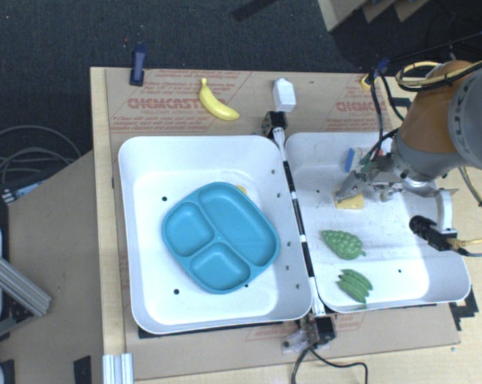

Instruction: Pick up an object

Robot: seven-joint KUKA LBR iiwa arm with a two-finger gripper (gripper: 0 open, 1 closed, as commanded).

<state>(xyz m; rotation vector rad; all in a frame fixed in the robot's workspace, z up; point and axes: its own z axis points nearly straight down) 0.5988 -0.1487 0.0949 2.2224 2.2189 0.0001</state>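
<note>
You see two shallow white bins point(145, 166) on a brown board over dark carpet; the gripper point(354, 189), centre right, touches a yellow wedge point(352, 202), finger state unclear.

A blue three-compartment plastic plate point(219, 236) is lying in the left white shallow bin point(137, 166). In the right white shallow bin point(440, 282), a small yellow wedge-shaped block point(351, 202) is sitting toward the back, a bumpy green fruit toy point(342, 243) in front of it, and a green pea-pod toy point(355, 285) nearest the front. A yellow plastic banana point(216, 103) is resting on the counter point(177, 102) behind the left bin.
</note>
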